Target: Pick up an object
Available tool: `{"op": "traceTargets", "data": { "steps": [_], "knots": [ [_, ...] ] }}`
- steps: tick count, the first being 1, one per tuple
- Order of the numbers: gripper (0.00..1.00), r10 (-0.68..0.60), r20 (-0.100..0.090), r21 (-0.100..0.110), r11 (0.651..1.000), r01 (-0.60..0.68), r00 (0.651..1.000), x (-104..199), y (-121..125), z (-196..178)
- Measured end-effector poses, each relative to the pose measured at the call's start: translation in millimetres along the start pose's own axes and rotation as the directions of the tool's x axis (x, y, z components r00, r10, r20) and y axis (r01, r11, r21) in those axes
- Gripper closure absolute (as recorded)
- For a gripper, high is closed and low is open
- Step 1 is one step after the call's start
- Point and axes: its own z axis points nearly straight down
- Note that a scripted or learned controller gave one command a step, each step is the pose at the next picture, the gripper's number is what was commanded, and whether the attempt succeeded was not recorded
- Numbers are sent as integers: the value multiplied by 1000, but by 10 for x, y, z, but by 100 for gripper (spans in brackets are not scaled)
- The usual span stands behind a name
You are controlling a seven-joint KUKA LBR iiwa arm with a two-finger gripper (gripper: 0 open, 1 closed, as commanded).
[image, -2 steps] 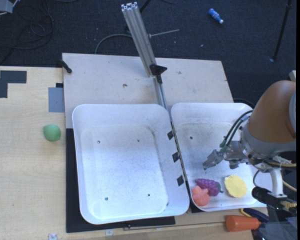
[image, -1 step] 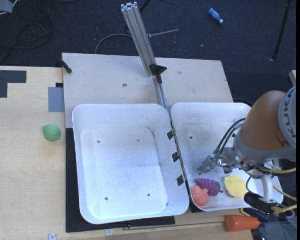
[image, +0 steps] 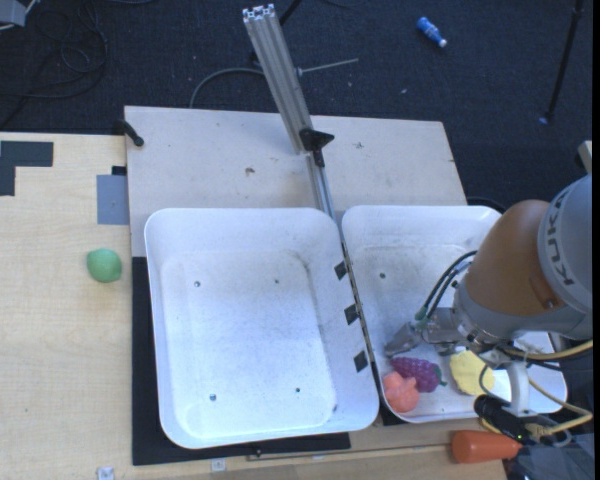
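Note:
In the right bin (image: 410, 258), near its front edge, lie a purple bunch of grapes (image: 417, 371), a salmon-orange piece (image: 401, 392) touching it at the front left, and a yellow piece (image: 469, 372) to its right. My gripper (image: 408, 339) hangs low over this bin, just above and behind the grapes. The grey arm with its orange band (image: 515, 263) reaches in from the right and hides the bin's right part. Nothing shows in the gripper's grasp.
The left bin (image: 242, 268) stands beside the right one, joined by black clips (image: 352, 313). A green ball (image: 104, 265) rests on the wooden bench at left. An orange-red object (image: 485, 446) lies outside the bin's front. An aluminium bar (image: 285, 78) slants behind the bins.

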Motion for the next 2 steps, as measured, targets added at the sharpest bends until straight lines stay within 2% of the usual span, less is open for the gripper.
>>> {"op": "traceTargets", "data": {
  "steps": [1, 2],
  "knots": [
    [100, 1, 1, -3, 1000, -1, 1000, -7, 7, -115],
    [100, 2, 1, -2, 1000, -2, 1000, -83, -14, -564]
  ]
}}
